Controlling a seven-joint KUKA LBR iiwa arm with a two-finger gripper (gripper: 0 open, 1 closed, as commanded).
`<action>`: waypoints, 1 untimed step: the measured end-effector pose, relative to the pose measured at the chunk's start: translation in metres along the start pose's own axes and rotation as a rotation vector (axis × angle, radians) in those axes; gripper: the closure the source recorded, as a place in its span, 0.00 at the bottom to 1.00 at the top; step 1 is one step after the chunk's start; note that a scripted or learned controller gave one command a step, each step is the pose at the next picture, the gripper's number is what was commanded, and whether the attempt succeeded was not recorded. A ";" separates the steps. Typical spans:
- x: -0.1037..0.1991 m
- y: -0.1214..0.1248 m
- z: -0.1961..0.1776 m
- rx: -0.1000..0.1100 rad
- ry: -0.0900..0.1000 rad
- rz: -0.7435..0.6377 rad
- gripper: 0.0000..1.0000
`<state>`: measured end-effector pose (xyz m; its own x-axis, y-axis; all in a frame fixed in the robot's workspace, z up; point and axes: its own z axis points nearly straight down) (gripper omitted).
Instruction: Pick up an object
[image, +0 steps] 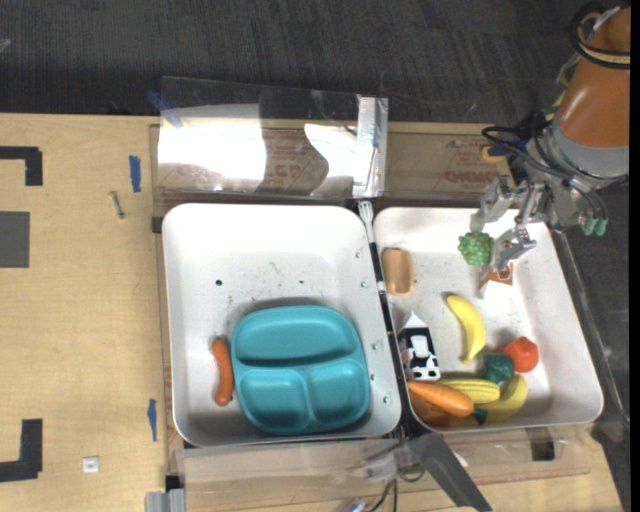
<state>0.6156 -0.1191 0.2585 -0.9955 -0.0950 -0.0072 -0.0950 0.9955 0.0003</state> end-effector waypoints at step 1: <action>-0.025 0.046 -0.003 -0.001 -0.002 0.015 1.00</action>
<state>0.6359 -0.0712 0.2615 -0.9967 -0.0802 -0.0097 -0.0802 0.9968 0.0012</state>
